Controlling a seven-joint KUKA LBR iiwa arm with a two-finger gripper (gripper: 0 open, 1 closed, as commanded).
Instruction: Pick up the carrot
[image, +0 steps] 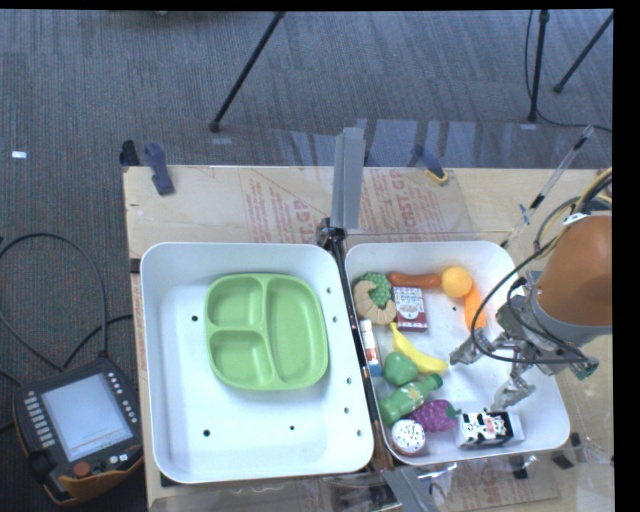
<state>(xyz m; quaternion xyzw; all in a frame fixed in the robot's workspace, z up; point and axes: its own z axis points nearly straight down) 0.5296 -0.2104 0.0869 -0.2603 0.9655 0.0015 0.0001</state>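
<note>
From above we see two white bins side by side on the bench. The left bin carries a green divided plate near its middle. The right bin is crowded along its left half. The carrot lies flat near the far edge, its tip pointing toward the divider, and an orange ball touches its thick end. Just in front of it sits a small red carton, with a round green-rimmed piece to the left. A banana slants below that, then a green pepper and a green bottle. Purple grapes, a round white tin and a black-and-white carton line the near edge.

The gripper hangs over the right side of this bin, its two fingers spread wide with nothing between them. It is well apart from the carrot, which lies toward the far edge.
</note>
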